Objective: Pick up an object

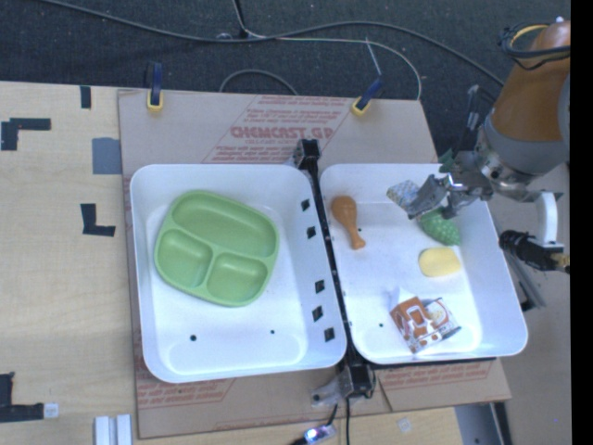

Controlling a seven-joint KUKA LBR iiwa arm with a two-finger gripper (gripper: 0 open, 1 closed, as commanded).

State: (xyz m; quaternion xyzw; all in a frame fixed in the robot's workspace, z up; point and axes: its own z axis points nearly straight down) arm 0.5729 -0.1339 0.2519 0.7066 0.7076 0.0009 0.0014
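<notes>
Gripper [428,196] over the right white bin [491,276], finger spread indiscernible, one bumpy green object [440,227] just beneath, one yellow lump [440,262], one orange drumstick-shaped toy [347,221], one red-and-white packet [422,322], one green divided plate [217,247] in the left white bin [157,341], cardboard sheet [269,133] with red print, unreadable.

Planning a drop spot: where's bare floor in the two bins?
Left bin: bare strip along the near wall, below the green divided plate. Right bin: open patch between drumstick, yellow piece and snack packet. Crowded at its far right corner, around the gripper and green item.

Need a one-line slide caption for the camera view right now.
Gripper over the right bin near a green object; green divided plate in the left bin.
</notes>
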